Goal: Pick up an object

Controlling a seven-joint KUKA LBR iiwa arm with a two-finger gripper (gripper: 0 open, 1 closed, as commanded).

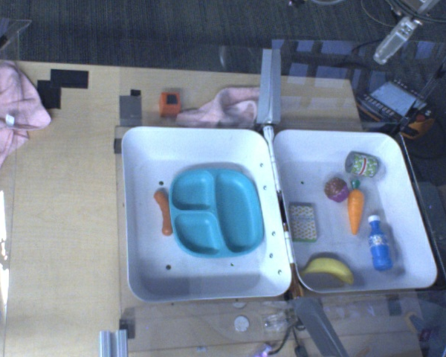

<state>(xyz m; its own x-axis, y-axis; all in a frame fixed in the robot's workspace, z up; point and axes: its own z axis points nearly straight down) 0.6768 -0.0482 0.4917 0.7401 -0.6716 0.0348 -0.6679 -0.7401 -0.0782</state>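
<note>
The right bin (409,199) holds several items. A green and pink can (363,165) lies at the back, with a dark red round fruit (337,190) and an orange carrot (354,209) in front of it. A blue bottle (380,244) lies near the right wall. A yellow banana (328,268) rests at the front edge, and a speckled grey-green sponge (303,222) lies by the left wall. In the left bin (145,162), a blue divided plate (215,210) sits in the middle, with a thin orange sausage (163,212) to its left.
A pink cloth (11,117) lies on the bench at far left, and another (223,108) lies behind the left bin beside a small orange block (170,103). A grey upright post (266,88) stands behind the seam between the bins. Cables and equipment (398,39) sit at top right.
</note>
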